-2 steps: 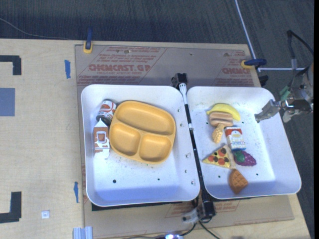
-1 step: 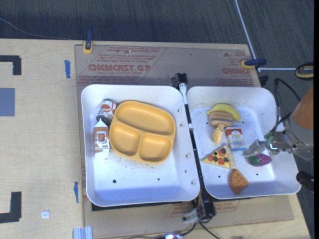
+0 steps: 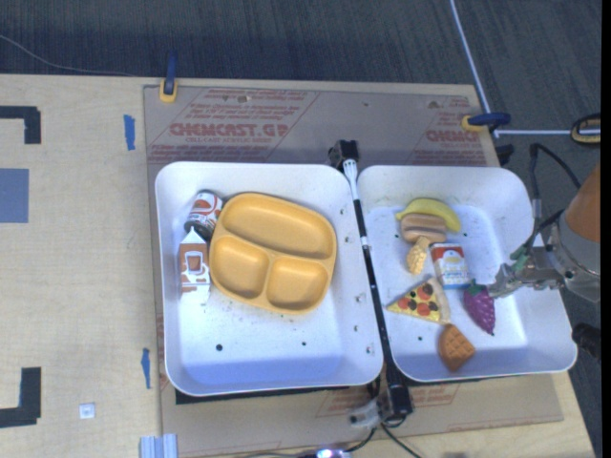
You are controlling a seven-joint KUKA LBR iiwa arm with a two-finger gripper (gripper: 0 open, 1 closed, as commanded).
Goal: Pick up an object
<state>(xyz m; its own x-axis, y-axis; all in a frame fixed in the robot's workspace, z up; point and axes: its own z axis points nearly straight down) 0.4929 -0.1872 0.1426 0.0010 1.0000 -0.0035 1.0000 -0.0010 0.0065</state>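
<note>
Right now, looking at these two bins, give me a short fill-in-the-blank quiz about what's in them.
1. The yellow divided plate lies in the ____ bin of the picture.
2. The pizza slice lies in the same bin as the hot dog, the one on the ____.
3. The purple toy beside the hand is a bunch of ____.
4. The plate has ____ compartments.

Missing words: left; right; grapes; three
</note>
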